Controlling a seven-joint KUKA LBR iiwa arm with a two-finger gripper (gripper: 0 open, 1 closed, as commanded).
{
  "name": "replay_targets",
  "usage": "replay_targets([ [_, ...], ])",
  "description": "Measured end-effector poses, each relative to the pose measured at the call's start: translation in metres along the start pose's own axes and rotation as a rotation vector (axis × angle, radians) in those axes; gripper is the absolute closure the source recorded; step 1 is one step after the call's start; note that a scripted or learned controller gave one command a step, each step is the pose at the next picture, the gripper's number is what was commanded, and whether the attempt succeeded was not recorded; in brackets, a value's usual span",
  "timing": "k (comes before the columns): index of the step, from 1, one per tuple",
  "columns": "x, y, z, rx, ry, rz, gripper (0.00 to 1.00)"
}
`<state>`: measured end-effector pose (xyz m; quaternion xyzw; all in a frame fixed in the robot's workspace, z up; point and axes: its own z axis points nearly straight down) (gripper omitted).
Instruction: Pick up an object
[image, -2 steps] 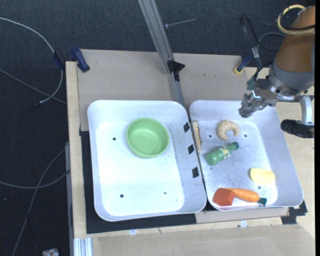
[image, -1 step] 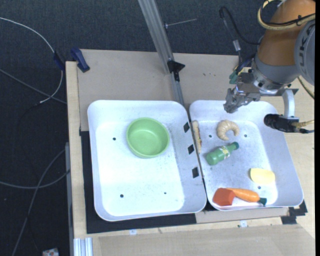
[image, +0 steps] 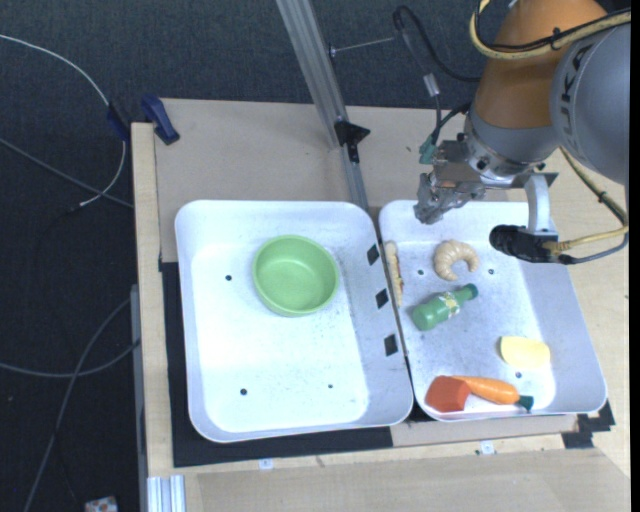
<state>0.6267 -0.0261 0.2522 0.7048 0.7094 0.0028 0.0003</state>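
1. Progress check: nothing is picked up yet, as far as I can see. The gripper (image: 436, 205) hangs over the far edge of the right bin (image: 585, 345), and there's nothing between its fingers.
2. Gripper state: honestly can't tell. It's a dark blob from this angle, so wide or narrow is anyone's guess.
3. Candidates all sit in the right bin. The croissant (image: 455, 258) is closest, just below the gripper. Next comes the green bottle (image: 441, 307), lying on its side mid-bin. The yellow piece (image: 525, 352) and the carrot (image: 492, 389) are at the near end, with a red block (image: 447, 393) touching the carrot.
4. The left bin (image: 200, 330) holds just a green bowl (image: 294, 274), well apart from the arm.
5. What's left: pretty much everything, meaning descend, close, lift.
6. Hard to make out: something thin and tan, maybe a stick (image: 394, 272), lies along the right bin's left wall. The arm's upper part is cut off at the top edge.
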Motion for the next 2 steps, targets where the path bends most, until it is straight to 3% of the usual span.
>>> replay_targets([
  [1,0.045,0.011,0.007,0.003,-0.001,0.001,1.00],
  [2,0.103,0.007,0.010,0.007,0.000,0.000,1.00],
])
